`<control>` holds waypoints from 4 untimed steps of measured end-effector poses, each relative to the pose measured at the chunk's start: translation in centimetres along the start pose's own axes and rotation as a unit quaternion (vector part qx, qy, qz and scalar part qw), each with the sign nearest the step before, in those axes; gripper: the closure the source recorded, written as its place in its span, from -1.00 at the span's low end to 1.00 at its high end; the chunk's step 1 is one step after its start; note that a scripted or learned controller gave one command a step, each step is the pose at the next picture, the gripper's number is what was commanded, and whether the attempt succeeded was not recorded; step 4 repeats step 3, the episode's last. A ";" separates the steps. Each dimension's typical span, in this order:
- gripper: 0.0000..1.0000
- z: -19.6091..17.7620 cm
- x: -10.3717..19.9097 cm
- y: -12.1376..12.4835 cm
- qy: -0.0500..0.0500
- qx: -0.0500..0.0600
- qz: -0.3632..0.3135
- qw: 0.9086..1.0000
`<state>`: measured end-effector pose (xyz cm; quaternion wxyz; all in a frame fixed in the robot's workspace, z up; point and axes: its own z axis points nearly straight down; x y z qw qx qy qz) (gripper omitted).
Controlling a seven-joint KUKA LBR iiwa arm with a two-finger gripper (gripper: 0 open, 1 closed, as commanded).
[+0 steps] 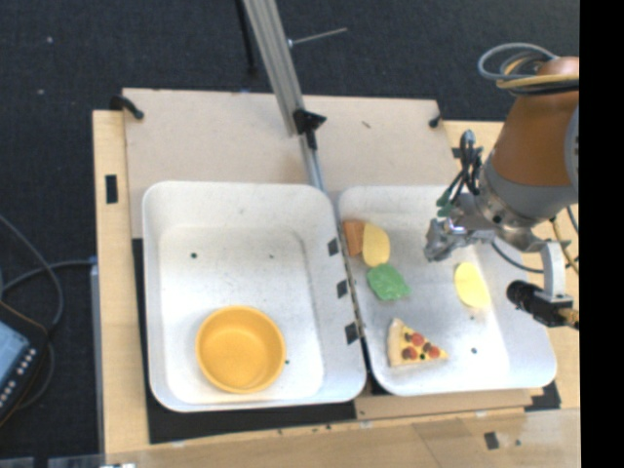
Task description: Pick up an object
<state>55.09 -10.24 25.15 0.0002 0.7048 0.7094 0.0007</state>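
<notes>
Two shallow white bins sit side by side on a pale worktop (195, 135), seen from above at a slant. The left bin (175, 213) holds a yellow bowl (241, 348), upright, near its front edge and well apart from everything else. A slanted metal rail (278, 52) descends from the top of the view to the seam between the bins. The right bin (409, 203) carries five small food-shaped items. Against its left wall lies a brown piece (353, 237), touching a yellow piece (376, 246) just to its right. Below these rests a green piece (388, 283), and nearer the front edge a pizza slice (413, 345) with red dots on top. Further right lies a yellow oval piece (472, 285), apart from the other four. The jaws (440, 242) hang over the bin floor between the yellow piece at left and the yellow oval piece at lower right, near both but directly over neither; the oval lies just beside and below them. Nothing is seen between them, and how far they stand apart cannot be told from this angle. The arm (531, 154), grey with an orange band, enters from the right edge above the bin's right side.
</notes>
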 end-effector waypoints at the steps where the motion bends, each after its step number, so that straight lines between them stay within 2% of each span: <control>1: 1.00 -0.2 4.3 0.3 0.001 0.000 0.000 1.000; 2: 1.00 -1.0 9.2 0.3 0.000 -0.001 -0.001 1.000; 3: 1.00 0.2 15.1 -0.1 0.000 0.001 -0.001 1.000; 4: 1.00 0.2 15.1 -0.1 0.000 0.001 -0.001 1.000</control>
